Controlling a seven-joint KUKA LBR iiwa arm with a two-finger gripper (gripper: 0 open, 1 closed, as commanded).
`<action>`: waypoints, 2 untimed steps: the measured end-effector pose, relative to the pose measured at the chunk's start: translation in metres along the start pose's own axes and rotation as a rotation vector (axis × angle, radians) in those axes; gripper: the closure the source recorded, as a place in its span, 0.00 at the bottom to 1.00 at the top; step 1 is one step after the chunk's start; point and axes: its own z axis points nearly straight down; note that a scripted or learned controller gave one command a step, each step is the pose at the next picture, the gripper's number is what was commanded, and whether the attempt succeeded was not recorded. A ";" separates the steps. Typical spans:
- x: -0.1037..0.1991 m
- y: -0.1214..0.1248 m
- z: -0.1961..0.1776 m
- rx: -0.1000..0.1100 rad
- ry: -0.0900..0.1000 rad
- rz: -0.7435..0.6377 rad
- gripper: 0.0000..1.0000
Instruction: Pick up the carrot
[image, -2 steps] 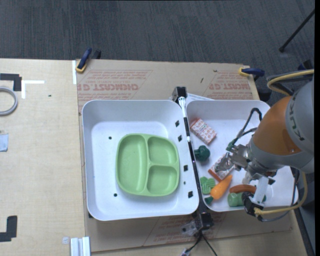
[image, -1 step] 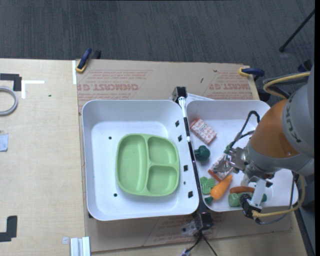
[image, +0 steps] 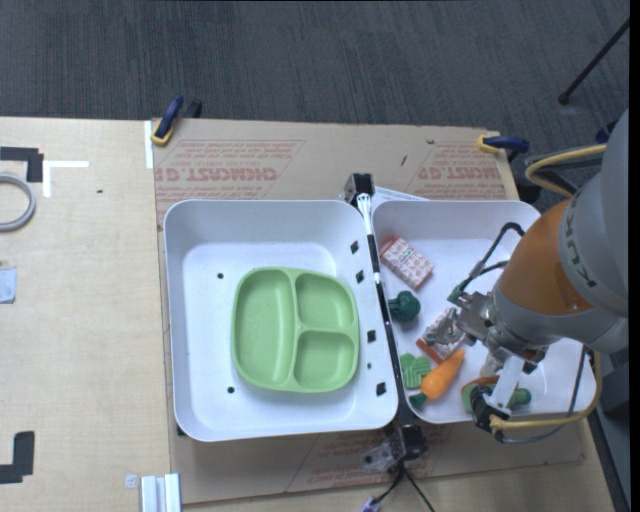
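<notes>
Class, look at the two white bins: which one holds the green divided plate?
The left bin holds the green plate. The right bin holds small items instead, including the carrot.

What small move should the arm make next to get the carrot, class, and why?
Probably shift the gripper slightly toward the carrot and lower it. The carrot lies loose in the right bin, just below the gripper, with a green toy pressed against its left end, so the fingers should straddle its orange middle.
</notes>
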 end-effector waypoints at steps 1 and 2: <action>0.000 0.000 0.000 -0.002 -0.001 0.257 0.00; 0.001 0.002 -0.010 -0.004 0.001 0.254 1.00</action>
